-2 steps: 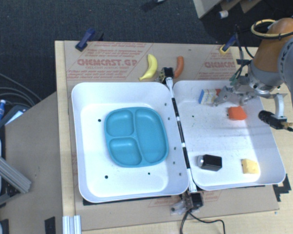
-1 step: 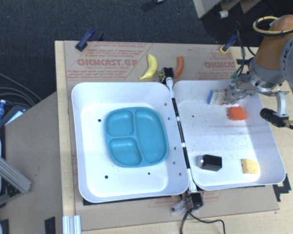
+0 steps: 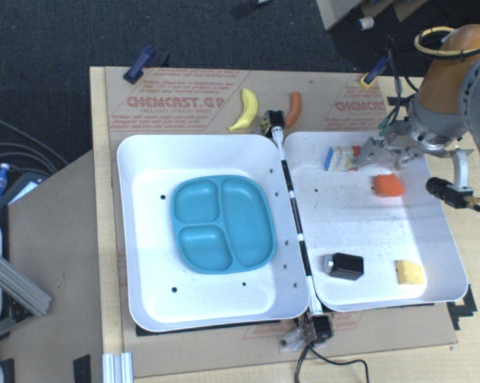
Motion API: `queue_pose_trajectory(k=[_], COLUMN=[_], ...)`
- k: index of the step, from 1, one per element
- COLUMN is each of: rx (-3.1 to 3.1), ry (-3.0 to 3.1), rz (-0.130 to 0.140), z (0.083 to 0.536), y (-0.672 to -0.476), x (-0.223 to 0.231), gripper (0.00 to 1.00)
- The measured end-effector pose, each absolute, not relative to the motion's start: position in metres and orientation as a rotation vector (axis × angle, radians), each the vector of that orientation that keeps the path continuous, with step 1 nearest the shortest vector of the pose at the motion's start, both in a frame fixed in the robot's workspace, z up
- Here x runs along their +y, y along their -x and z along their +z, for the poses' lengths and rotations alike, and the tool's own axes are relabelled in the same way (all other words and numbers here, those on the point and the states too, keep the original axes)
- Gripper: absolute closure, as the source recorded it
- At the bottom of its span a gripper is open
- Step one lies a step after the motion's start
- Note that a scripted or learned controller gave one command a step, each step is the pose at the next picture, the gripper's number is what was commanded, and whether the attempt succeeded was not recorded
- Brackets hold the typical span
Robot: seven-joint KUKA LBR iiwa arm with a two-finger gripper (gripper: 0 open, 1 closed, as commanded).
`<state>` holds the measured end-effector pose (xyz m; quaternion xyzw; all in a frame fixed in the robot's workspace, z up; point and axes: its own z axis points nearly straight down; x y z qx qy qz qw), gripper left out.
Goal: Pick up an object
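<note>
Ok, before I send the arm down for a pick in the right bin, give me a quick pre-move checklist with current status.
1. Gripper over the right bin: ok, at its far edge.
2. Nearest target: ok, orange object lies just below the gripper, apart from it.
3. Space around that target: ok, the blue-and-white packet sits to its left with a gap.
4. Other candidates: ok, black object and yellow block lie separate near the front wall.
5. Gripper opening: cannot tell.
6. Anything already held: cannot tell.
</note>
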<state>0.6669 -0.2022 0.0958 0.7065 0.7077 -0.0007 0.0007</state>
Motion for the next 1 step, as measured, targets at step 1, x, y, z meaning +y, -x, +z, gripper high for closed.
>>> queue_pose_trajectory(k=[1], rx=[2.237], ry=[-2.227], rz=[0.007], z=[0.0882], y=[-0.6681], x=[-0.2130], gripper=[0.00])
